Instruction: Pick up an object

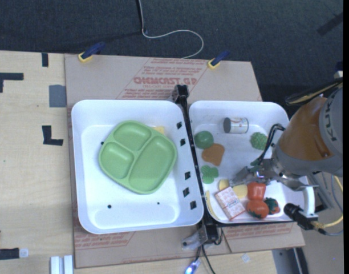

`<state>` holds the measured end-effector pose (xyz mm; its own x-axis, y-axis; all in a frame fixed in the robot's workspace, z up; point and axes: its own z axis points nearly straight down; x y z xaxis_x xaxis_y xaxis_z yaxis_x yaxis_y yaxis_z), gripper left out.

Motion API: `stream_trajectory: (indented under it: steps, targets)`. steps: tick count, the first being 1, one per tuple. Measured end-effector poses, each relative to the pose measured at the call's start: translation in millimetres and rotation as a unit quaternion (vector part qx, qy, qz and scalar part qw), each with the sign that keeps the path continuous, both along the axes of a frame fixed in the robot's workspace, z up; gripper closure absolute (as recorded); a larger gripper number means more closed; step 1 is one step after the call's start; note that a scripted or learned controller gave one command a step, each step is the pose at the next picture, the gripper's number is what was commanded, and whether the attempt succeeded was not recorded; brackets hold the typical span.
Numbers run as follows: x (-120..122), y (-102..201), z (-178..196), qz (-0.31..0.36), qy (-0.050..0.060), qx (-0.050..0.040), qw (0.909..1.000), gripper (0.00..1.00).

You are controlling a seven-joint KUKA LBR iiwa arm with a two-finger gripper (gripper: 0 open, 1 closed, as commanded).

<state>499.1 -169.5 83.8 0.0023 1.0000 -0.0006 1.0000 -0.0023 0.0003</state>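
The left bin (83, 153) held a green divided plate (138, 156), lying flat and turned so that its long axis ran from upper left to lower right. A black divider (187, 147) separated it from the right bin (243, 108). In that bin, from left to right, lay a round green piece (204, 138), an orange-brown piece (213, 153), another small green piece (209, 173), a pink-and-white packet (229, 203) tilted along the front wall, and a small tin can (236, 125) on its side, its long axis running left to right. The gripper (250, 177) hung low over the bin's front half just above a red toy (256, 199); whether its fingers were apart or together could not be told. A bumpy green piece (258, 140) lay near the right wall.
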Motion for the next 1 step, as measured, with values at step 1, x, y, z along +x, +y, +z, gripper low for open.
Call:
stream_trajectory:
  steps: [1]
  targets:
    - [16.4,68.2,61.5,0.005,0.001,0.0018,1.0000,0.00]
